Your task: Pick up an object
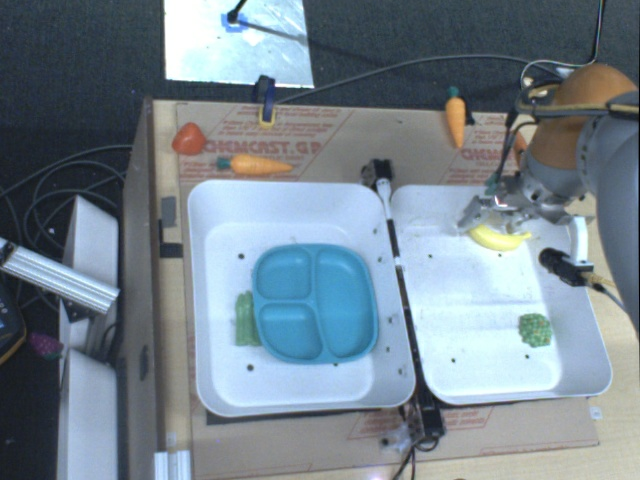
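Banana [500,238] lies crosswise, ends curving up, beneath jaws [487,212].

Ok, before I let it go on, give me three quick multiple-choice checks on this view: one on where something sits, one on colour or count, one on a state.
1. Where is the banana?
A. In the right bin, near its far edge
B. On the blue divided plate
C. On the cardboard outside the bins

2. How many toy carrots lie on the cardboard beyond the bins?
A. None
B. Two
C. Four

3. How does the blue divided plate lie?
A. Flipped upside down
B. Propped on edge against the bin wall
C. Flat and face up in the left bin

Answers: 1 A, the banana lies on the right bin's floor just under the gripper. 2 B, one carrot lies beyond the left bin, another beyond the right. 3 C, its three compartments show from above.
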`<state>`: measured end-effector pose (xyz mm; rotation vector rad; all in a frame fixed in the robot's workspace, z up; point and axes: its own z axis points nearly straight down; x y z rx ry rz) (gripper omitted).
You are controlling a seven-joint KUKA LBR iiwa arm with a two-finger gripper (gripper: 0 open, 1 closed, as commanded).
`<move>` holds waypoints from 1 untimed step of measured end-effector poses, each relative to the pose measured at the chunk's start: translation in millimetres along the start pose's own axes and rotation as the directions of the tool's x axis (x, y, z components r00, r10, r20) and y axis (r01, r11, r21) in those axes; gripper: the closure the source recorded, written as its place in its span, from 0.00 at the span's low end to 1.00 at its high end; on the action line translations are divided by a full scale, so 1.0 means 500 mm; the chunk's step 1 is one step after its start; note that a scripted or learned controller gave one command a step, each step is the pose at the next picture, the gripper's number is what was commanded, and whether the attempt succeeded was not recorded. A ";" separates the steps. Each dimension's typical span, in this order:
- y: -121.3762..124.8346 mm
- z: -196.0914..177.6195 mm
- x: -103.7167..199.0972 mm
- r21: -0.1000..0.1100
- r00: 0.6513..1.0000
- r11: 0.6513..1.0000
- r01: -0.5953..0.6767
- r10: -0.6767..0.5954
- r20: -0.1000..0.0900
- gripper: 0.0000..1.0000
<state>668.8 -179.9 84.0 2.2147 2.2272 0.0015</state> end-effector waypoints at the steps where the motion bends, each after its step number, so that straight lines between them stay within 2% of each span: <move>1: 0.003 -0.025 -0.002 -0.005 1.000 1.000 0.003 -0.003 0.003 1.00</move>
